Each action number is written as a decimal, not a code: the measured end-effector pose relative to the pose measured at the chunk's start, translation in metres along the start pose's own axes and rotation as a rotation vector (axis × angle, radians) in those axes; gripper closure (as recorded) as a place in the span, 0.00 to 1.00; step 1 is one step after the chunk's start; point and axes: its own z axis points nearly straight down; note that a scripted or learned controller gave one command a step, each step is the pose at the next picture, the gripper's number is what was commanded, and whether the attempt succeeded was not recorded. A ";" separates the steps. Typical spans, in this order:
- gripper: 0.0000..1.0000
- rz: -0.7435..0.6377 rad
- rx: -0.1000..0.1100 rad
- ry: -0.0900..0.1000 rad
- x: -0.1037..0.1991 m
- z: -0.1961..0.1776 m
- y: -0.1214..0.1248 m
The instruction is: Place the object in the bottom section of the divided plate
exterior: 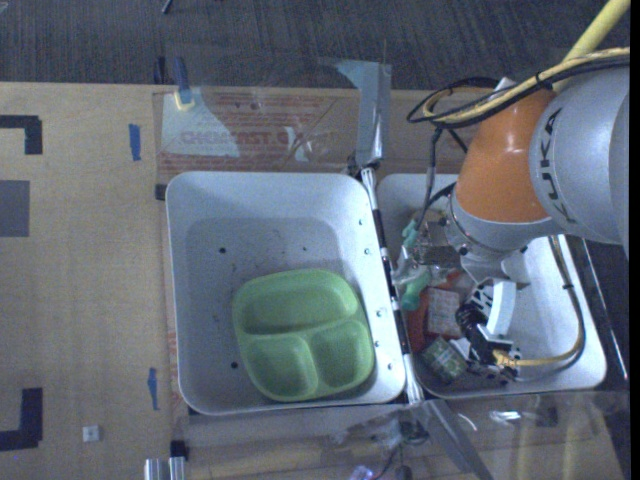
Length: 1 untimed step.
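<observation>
the divided plate (300,335) is seen as smooth green plastic with a soft, half-matt sheen. the two bins, left (200,208) and right (590,363), look like white plastic, smooth and matt, the left one marked by small dark specks. the desk (80,298) is shown as pale wood, matt, with blue tape strips (134,141) stuck on. the arm's band (505,168) is glossy orange, its shell (600,158) smooth grey. the floor (300,13) is covered in dark, rough carpet.

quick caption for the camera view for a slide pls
Robot arm reaching into the right bin among small objects, with the green divided plate waiting in the left bin.
</observation>
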 end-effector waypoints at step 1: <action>1.00 0.135 -0.001 -0.001 0.091 -0.003 -0.002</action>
